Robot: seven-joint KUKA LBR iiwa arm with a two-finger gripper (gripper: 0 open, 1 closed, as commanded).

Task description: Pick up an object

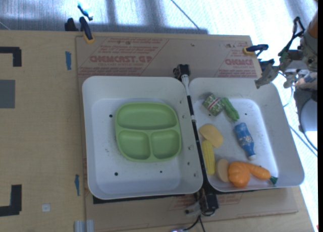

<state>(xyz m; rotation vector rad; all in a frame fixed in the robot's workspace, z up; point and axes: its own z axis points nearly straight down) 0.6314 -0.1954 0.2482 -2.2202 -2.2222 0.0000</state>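
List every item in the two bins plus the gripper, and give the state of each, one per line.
Green divided plate: flat in left bin.
Green can: on its side, right bin.
Green pepper: lying beside the can.
Blue bottle: lying down.
Corn cob: lying along the bin's left wall.
Carrot: lying near the front wall.
Gripper: above the right bin's far corner, holding nothing.

A robotics lab: two white bins [96, 125] sit on a taped, clamped board [151, 57] atop a plywood worktop [35, 125], with clamps [87, 26] at 11 o'clock and cabling at 2 o'clock.
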